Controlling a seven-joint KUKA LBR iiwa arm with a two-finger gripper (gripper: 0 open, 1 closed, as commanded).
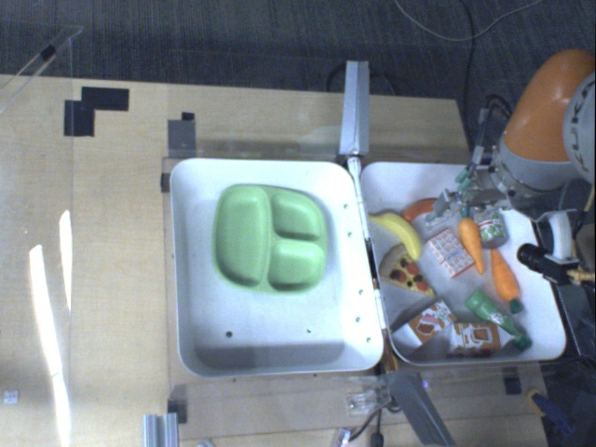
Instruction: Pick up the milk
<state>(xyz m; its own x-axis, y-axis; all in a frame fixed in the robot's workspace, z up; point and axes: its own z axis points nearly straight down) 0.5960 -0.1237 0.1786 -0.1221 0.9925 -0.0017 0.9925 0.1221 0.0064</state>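
While the arm (549, 119) hangs over the far corner of the right bin (557, 341), the tool (473, 196) sits low among the food at that bin's upper end, just above a carrot (471, 244) and near a banana (400, 234). Whether it is open or closed I cannot tell; the metal parts blur together, and nothing shows clearly gripped in it.

The milk is hard to pick out with certainty. Two small cartons lie at the near end of the right bin, a brown-and-white one (431, 322) and beside it a second carton (473, 339); either could be the milk, and a checked pink-and-white box (449, 252) lies near the middle. My best judgement is that the milk is one of the two near cartons, lying flat on the bin floor, well apart from the tool.

If so, the task is barely begun: nothing is lifted, and the tool is at the wrong end of the bin. What is left is to travel toward the near end, come down over the carton, close on it and raise it clear. A green bottle (495, 311) and a second carrot (505, 277) crowd that area, so a clean approach looks tight.

The left bin (186, 250) holds a green divided tray (271, 236) and plays no part here. Both bins rest on the table (93, 250).
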